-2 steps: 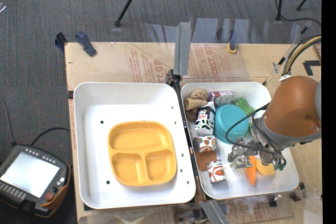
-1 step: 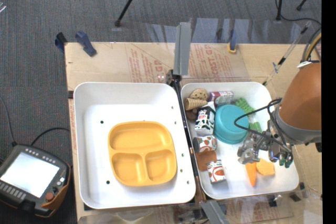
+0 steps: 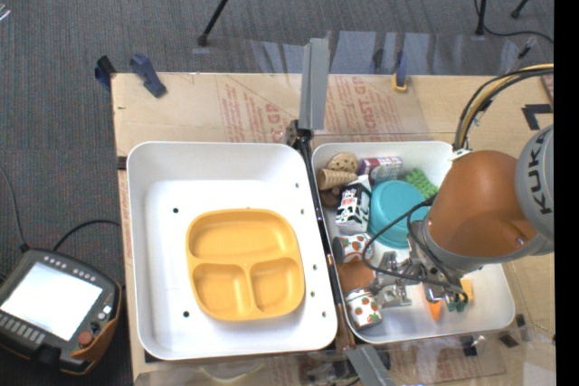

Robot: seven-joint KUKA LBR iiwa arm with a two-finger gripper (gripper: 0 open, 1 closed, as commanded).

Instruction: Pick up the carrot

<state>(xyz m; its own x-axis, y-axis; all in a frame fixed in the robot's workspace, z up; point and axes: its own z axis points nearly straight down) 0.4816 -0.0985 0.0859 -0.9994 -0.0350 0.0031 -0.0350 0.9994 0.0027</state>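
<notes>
Pincer [image 3: 398, 285] low in the right bin [image 3: 488, 307], beside the carrot [image 3: 436, 306].

Nearest the camera: small orange carrot lying at the bin's front, just right of the pincer, touching a green and yellow piece. Whether the pincer is apart or together: cannot tell. Just left, a white cup with red spots [image 3: 364, 308] tipped over. In the left bin [image 3: 154, 194], a yellow divided plate [image 3: 244, 262]. Farther back in the right bin: teal cup [image 3: 393, 208], cow-patterned toy [image 3: 351, 208], cookie [image 3: 341, 164]. Beyond, cardboard-topped table [image 3: 226, 108].

Grey arm [image 3: 543, 185] with bulbous orange band [image 3: 475, 208], black "KU" lettering, yellow and black cables [image 3: 484, 99], metal gripper [image 3: 407, 280]
</notes>
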